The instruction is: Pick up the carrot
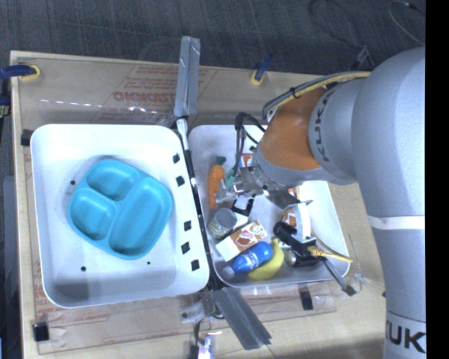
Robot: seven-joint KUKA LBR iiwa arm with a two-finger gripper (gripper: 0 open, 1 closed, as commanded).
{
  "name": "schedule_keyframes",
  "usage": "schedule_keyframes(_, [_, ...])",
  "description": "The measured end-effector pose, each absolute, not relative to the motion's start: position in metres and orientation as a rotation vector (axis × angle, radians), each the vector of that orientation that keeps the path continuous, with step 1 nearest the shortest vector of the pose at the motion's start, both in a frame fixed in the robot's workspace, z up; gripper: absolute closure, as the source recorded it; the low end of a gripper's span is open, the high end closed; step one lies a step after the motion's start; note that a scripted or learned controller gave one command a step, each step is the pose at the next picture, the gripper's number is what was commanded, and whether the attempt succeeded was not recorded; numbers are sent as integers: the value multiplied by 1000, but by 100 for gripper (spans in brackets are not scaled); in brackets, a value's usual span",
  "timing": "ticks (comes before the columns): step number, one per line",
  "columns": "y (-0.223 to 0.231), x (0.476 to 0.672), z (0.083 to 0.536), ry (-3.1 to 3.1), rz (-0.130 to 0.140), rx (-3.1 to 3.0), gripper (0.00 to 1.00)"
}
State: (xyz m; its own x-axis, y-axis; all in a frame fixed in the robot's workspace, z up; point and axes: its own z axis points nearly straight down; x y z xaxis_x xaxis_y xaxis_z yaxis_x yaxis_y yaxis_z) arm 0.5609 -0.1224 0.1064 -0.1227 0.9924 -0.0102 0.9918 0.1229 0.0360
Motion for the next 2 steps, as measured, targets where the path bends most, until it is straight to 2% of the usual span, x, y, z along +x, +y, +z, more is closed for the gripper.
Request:
schedule_keyframes(1, [-180, 476, 92, 2671, 0, 1655, 100])
schedule_keyframes(2, [-75, 477, 192, 2290, -1, 2152, 100])
